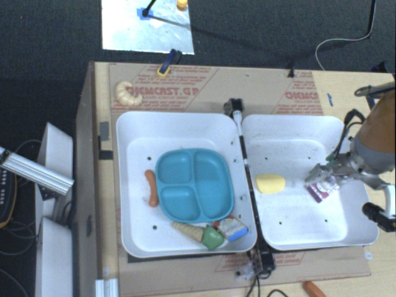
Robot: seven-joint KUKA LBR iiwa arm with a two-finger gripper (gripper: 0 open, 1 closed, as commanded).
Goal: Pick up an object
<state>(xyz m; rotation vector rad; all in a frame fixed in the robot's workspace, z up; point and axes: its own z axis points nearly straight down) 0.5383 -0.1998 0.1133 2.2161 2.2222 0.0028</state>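
In the right bin a pale yellow rounded object lies near the left wall. A small purple and white packet lies toward the bin's right side. My gripper hangs low directly over the packet's upper edge, reaching in from the right below the orange-banded wrist. The gripper's body hides the contact between it and the packet. The left bin holds a blue divided plate, an orange sausage, a tan cone, a green piece and a small blue and white item.
A black divider with a clamp runs between the bins. Cardboard lies under both bins, with a beige curled toy at its back left. An orange object rests off the bench's front edge. Bare white floor lies in the right bin's front half.
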